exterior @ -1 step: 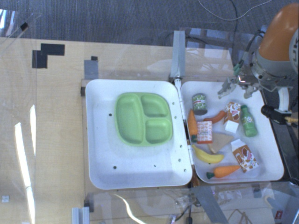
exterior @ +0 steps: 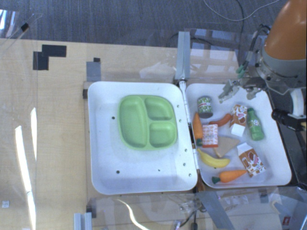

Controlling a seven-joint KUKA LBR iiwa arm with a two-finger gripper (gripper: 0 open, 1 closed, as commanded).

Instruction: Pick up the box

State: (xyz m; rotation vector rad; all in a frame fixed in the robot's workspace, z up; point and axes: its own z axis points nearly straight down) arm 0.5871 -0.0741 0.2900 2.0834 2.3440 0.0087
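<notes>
A green divided plate (exterior: 147, 122) is sitting in the left bin (exterior: 103, 176). The box (exterior: 210, 135) is lying in the right bin (exterior: 283, 169), between two carrots and above a banana (exterior: 213, 159). The gripper (exterior: 238, 89) is hovering over that bin's far edge, fingers spread apart and gripping nothing.

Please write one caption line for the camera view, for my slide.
Gripper hovers over right bin of toy food and small boxes; green divided plate in left bin.
</notes>
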